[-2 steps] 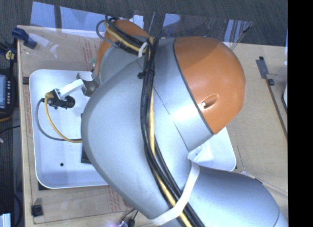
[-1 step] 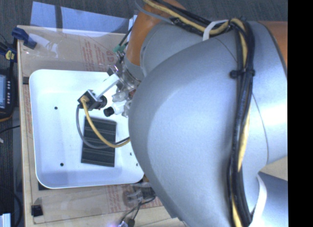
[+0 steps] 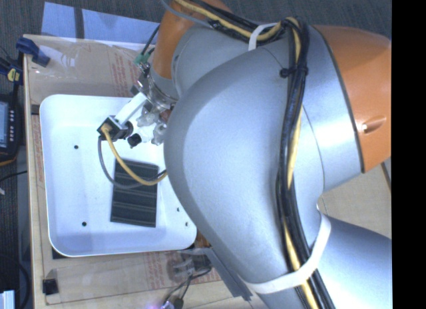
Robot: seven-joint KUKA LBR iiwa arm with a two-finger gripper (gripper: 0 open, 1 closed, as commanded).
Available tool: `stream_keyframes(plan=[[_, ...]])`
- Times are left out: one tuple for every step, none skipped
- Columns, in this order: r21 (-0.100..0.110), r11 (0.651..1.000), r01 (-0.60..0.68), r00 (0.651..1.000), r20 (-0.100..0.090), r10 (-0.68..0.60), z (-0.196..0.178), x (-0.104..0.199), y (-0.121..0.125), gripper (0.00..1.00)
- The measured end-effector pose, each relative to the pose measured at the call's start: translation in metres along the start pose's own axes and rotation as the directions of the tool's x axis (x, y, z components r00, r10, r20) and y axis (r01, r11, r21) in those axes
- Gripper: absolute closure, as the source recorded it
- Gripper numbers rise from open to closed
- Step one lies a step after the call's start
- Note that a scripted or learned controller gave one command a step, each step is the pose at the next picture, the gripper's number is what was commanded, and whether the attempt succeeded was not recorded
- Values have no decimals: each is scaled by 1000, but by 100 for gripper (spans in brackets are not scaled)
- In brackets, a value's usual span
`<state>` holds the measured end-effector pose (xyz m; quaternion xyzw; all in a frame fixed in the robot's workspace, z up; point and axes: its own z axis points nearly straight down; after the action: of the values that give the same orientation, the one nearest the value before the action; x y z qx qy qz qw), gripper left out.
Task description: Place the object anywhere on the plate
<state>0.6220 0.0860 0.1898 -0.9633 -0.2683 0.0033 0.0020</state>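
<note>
Even, soft light; slightly blurred, glare on the white bin.

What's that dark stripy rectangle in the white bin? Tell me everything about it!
The dark stripy rectangle is a thin, near-black slab with ridges running along its length, maybe rubber or plastic. It lies flat on the floor of the white bin, a little slanted, near the side where the arm reaches in.

Slab lies in left bin, right of centre; end effector near slab's upper edge.
</note>
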Motion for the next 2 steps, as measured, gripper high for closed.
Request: stream_keyframes(plan=[[-2, 997, 73, 997, -3, -73, -32, 61, -66, 100], [1, 980, 201, 980, 2, -201, -5, 21, -68, 100]])
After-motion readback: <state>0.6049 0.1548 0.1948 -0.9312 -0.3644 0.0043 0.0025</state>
